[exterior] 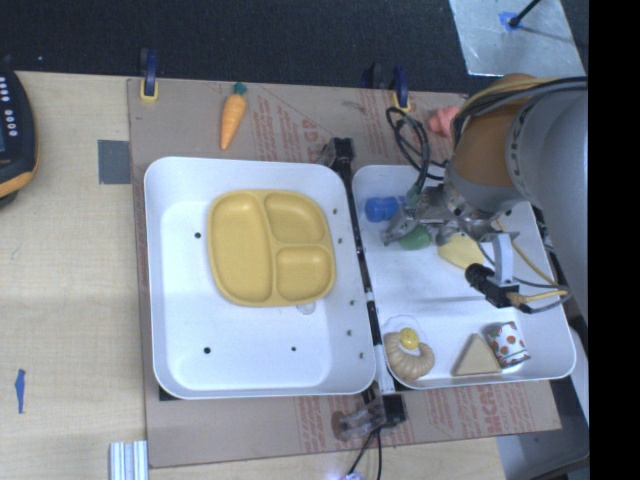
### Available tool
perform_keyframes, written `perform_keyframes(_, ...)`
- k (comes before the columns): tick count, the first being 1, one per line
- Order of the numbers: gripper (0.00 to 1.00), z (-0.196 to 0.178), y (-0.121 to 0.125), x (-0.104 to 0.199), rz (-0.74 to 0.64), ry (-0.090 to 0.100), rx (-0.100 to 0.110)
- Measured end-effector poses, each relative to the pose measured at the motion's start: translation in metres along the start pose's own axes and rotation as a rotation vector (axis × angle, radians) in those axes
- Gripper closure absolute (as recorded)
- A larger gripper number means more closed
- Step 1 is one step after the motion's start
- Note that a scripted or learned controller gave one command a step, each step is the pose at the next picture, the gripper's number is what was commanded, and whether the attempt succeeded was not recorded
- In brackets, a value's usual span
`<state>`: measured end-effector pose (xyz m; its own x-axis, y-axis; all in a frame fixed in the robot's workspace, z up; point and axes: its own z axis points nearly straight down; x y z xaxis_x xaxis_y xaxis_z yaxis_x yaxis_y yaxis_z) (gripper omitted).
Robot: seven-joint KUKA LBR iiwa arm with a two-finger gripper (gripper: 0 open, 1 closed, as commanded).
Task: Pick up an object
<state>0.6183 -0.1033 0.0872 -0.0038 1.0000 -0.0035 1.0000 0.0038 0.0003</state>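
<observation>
Jaws [408, 224] low in right bin [440, 298], far-left corner, beside blue object [380, 209] and over green piece [416, 238]; released or clenched: cannot tell. Yellow plate [271, 246] in left bin [180, 348].

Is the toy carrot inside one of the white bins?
No, the toy carrot lies on the brown board outside, above the left bin.

Two bins side by side on the counter [70, 288]. In the left bin [170, 358], a divided plate [270, 246]. In the right bin [430, 288], far end under the claw [408, 223]; near end holding a bun [408, 353], wedge [476, 356] and cup [508, 343]. Beyond the left bin, a carrot [232, 116].
</observation>
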Motion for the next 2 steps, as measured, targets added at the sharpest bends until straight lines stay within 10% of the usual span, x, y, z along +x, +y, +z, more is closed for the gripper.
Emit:
perform_keyframes(1,1.00,-0.016,-0.002,0.002,-0.003,0.002,0.004)
perform_keyframes(2,1.00,-0.111,-0.018,0.083,-0.007,0.006,-0.004)
